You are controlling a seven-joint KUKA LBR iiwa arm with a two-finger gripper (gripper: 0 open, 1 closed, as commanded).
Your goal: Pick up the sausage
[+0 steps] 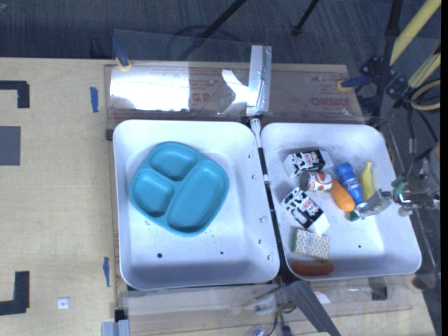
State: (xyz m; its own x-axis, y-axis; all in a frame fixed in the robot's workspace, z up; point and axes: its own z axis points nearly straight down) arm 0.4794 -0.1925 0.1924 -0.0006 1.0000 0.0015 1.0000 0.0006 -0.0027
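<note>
Camera view was taken from above the tabletop [56, 187]. The sausage [311, 267] was seen lying at the near edge of the right bin [402, 250]. The tool [364, 209] was seen near the carrot [342, 197]; its grip could not be told.

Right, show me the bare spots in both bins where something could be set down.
Left bin: bare floor in front of and right of the blue divided plate. Right bin: bare patch between the patterned packet, the sausage and the near right corner. Crowded: the right bin's middle, around the cow-print cartons and the orange carrot.
</note>
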